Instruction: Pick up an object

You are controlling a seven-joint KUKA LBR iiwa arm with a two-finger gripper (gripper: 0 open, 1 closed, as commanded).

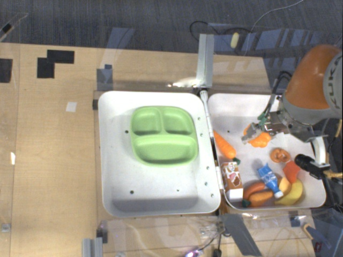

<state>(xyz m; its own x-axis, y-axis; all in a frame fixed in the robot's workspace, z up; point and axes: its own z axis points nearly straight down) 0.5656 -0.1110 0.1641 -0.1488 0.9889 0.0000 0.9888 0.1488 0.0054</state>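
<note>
Several small toy foods crowd the right bin (230,107), and the claw (256,133) sits low over an orange piece (261,139) lying at about two o'clock from the carrot (225,145); how far the claw is spread, and whether it has any hold of that piece, I cannot tell. That orange piece looks like light, hard, smooth plastic with a lumpy outline, so it will likely slip unless taken across its narrowest middle. Clustered at five o'clock, the banana (292,195) and blue bottle (268,178) lie too tightly packed to suit an easy grab.

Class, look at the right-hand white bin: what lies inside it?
Inside the right bin: a carrot, banana, blue bottle and other toy foods. The arm covers its far right corner.
</note>
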